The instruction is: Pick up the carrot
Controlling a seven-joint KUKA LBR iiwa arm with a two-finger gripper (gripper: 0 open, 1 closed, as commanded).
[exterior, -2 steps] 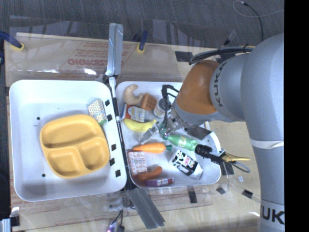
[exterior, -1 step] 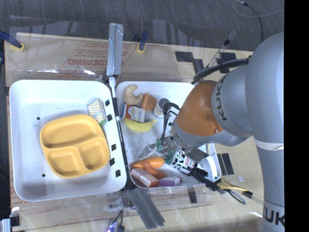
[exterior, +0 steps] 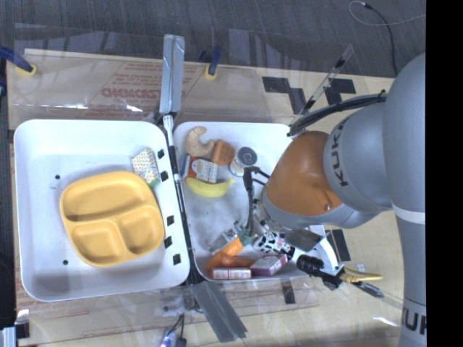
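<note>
Orange tapered plastic carrot point(exterior: 228, 250): lies in right white bin point(exterior: 278, 132), gripper point(exterior: 248, 231) poised just above for grasp; finger state indiscernible

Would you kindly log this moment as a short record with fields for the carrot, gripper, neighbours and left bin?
carrot: orange carrot lying in the right bin, near its front wall
gripper: gripper low over the carrot's right end; no grasp visible
neighbours: banana further back; pink box in front of the carrot
left bin: yellow divided tray, small patterned packet at its back right
</note>
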